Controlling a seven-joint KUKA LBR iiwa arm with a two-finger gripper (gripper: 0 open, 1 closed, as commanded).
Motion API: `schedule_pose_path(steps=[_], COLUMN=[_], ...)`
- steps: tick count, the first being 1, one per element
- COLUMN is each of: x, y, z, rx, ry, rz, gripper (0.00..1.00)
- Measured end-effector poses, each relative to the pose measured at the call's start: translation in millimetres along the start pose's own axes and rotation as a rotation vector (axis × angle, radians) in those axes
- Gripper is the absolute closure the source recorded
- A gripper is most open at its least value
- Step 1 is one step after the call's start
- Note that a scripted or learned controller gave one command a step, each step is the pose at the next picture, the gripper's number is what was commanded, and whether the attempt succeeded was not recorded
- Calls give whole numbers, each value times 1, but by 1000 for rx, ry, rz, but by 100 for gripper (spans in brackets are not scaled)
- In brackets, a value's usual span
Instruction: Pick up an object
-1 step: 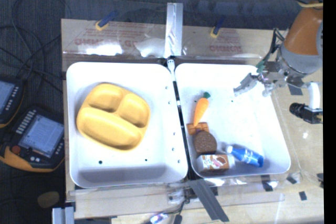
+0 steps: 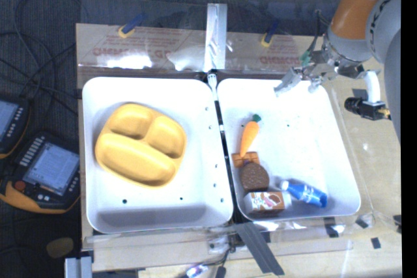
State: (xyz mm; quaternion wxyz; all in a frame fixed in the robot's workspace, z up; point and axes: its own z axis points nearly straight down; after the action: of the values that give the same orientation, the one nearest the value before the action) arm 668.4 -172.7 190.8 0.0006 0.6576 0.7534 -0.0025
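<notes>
Carrot point(image 2: 249, 135) lies at the right bin's point(image 2: 326, 140) left side, above a brown cookie point(image 2: 254, 175). Well apart, the hand point(image 2: 301, 77) hovers over the bin's far rim, tilted leftward, fingers spread and holding nothing.

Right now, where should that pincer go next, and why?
Probably forward and down toward the toy carrot. The pincer hangs over the right bin's far rim, holding nothing, and the carrot lies nearest to it, with more room around it than the bottle and packet.
</notes>
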Motion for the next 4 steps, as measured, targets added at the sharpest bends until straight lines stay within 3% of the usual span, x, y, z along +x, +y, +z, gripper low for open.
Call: schedule_pose_path(steps=[1, 2, 3, 4], x=[59, 76, 103, 51], y=[6, -49, -14, -38], z=[87, 101, 7, 100], rx=[-1, -13, -3, -7], ry=[3, -3, 2, -1], rz=[-129, -201, -496, -438], gripper=[0, 0, 0, 0])
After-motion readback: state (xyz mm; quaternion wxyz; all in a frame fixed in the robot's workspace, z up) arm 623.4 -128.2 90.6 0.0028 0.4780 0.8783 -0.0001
